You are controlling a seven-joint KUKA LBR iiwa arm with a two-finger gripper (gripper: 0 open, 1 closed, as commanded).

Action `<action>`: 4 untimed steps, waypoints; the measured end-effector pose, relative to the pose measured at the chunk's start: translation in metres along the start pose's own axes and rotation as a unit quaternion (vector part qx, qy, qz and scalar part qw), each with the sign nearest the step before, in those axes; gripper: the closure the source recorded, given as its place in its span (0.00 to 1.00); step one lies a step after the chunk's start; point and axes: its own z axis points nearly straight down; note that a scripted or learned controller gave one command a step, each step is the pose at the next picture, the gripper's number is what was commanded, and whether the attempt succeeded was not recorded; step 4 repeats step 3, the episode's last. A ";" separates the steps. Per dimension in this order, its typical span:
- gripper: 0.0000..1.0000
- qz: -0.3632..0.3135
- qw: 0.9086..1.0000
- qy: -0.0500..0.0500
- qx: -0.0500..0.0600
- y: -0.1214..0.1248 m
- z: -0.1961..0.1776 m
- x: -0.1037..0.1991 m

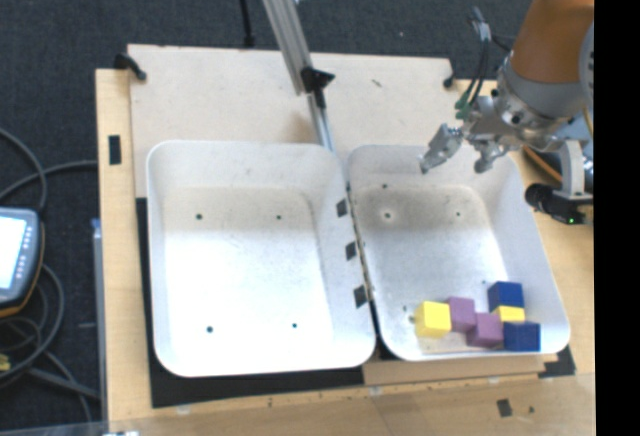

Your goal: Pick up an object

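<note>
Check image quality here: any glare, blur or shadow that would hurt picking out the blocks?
Camera view: lighting is even and soft, no hard glare on the right bin; the blocks are sharp enough to separate by colour, casting only faint shadows; the gripper looks slightly soft; grey smudging on the bin floor is dirt or wear, not shadow.

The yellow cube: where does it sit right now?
The yellow cube lies in the right bin, near its front edge, at the left end of the block cluster, beside a purple block.
</note>
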 end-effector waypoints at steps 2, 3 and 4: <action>0.00 0.001 1.000 0.001 0.005 -0.101 0.079 0.046; 0.00 0.002 1.000 -0.002 -0.001 -0.027 0.178 -0.013; 0.00 0.002 1.000 -0.002 -0.001 -0.027 0.178 -0.013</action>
